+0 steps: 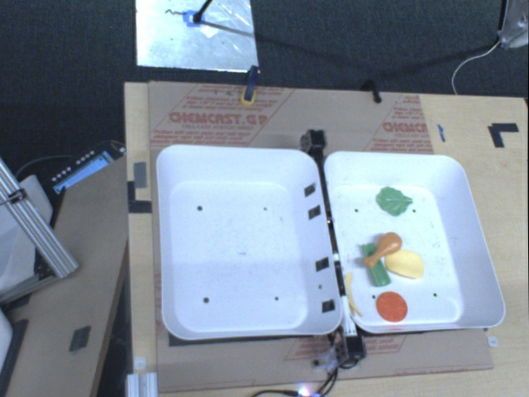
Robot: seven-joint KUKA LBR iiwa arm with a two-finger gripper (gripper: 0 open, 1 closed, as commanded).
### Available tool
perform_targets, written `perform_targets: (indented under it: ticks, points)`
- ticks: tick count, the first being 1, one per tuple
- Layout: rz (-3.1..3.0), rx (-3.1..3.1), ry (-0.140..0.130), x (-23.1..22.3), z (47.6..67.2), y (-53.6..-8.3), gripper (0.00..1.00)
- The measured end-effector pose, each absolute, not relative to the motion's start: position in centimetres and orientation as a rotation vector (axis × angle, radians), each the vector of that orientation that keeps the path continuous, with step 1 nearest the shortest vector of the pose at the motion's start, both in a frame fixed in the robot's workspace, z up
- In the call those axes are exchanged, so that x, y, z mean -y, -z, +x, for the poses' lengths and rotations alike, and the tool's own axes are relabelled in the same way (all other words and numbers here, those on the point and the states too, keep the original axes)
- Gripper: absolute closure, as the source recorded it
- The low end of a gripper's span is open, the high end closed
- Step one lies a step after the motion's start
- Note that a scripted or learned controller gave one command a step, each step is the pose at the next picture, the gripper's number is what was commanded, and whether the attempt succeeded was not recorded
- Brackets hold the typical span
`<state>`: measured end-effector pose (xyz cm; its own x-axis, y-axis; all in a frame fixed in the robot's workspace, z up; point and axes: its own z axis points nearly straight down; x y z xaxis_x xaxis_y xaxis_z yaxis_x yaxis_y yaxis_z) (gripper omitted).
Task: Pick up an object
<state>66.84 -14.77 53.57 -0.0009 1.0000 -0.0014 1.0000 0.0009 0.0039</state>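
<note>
- Since every candidate object sat in the right bin point(475, 222), the side the arm reaches in from, the coming pick seemed to call for only a short reach; the left bin point(178, 222) lay farther off.
- The objects crowded the right bin's lower middle: a green leafy piece point(393, 200) stood apart toward the far wall, while an orange drumstick-shaped toy point(383, 247), a yellow lemon-like piece point(405, 265) and a green stick point(377, 270) touched or overlapped one another.
- The drumstick's long axis ran on a slant, its pale end pointing down-left across the green stick.
- A red-orange disc point(392, 307) lay alone nearer the front wall, probably the easiest target.
- A thin pale yellow strip point(350, 294) lay close against the divider wall; what it was could not be made out.
- Whether the tool was spread or pressed together could not be told.
</note>
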Motion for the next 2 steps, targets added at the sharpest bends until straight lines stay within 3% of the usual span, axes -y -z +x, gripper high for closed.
perform_targets:
  ticks: [2]
  points:
    - [2.215, -2.223, -0.002, 14.6, 66.85, -53.56, 1.0]
